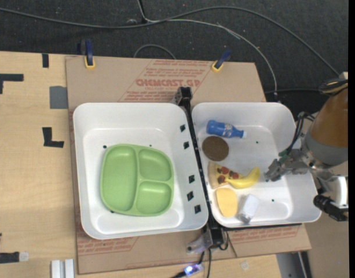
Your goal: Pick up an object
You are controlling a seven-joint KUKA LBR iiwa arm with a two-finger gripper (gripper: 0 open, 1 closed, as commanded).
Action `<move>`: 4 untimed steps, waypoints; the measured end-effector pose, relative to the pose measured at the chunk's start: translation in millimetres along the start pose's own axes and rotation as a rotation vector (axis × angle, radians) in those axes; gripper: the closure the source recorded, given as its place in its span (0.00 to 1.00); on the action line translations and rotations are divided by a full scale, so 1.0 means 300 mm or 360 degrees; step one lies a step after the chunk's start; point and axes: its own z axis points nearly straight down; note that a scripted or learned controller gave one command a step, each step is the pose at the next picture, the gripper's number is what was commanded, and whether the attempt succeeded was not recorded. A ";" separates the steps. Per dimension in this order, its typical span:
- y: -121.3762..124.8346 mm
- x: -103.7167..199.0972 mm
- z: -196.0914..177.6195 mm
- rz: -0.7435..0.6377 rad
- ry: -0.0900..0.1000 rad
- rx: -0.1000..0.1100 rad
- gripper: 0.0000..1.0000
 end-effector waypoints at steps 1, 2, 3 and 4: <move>0.034 0.018 -0.177 -0.0001 -0.0004 -0.0012 1.00; 0.037 0.019 -0.353 0.0000 -0.0005 -0.0012 1.00; 0.016 0.182 -0.317 -0.0002 -0.0001 -0.0002 1.00; -0.009 0.387 -0.307 -0.0006 0.0001 -0.0001 1.00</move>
